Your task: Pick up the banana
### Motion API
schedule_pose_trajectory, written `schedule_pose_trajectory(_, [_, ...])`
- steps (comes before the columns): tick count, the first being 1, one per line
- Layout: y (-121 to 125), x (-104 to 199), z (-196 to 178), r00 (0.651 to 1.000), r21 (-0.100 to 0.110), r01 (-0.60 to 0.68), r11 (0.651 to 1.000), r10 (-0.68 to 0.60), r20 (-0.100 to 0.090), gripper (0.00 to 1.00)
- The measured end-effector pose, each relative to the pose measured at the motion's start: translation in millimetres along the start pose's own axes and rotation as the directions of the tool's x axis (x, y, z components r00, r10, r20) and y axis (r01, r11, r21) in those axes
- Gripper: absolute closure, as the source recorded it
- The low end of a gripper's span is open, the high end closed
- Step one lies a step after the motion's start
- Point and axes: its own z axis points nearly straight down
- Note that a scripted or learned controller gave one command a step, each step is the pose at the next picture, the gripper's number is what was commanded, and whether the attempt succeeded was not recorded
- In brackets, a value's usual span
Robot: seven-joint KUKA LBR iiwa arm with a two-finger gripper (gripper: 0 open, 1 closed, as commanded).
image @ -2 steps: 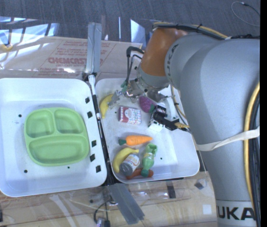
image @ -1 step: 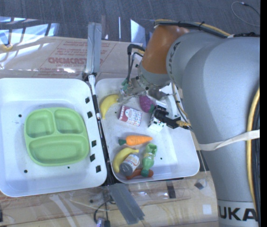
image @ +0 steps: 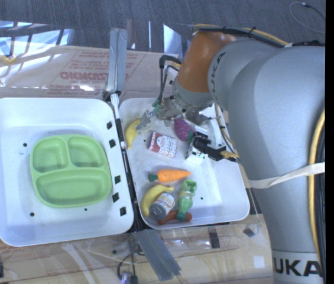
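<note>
A yellow banana [image: 131,132] lies in the right bin [image: 229,188], at its upper left, against the wall between the bins. A second yellow banana-like fruit [image: 150,196] lies near that bin's front. My gripper [image: 155,116] hangs over the back of the right bin, just right of and slightly above the upper banana. It looks open, with nothing between its fingers. The arm's orange band and grey body hide the bin's back right corner.
A red and white box [image: 162,145], a purple thing [image: 182,128], a carrot [image: 173,174], a green bottle [image: 186,196], a small jar [image: 163,206] and a red thing [image: 172,218] share the right bin. The left bin [image: 13,212] holds a green divided plate [image: 69,170].
</note>
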Motion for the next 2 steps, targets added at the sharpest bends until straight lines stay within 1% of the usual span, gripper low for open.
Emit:
schedule_pose_trajectory(1, [1.5,3.8,8.1,0.991,0.000,0.137,0.991,-0.137,0.002,0.00])
schedule_pose_trajectory(2, [2.3,5.4,-1.5,0.990,0.000,0.141,0.990,-0.141,0.000,1.00])
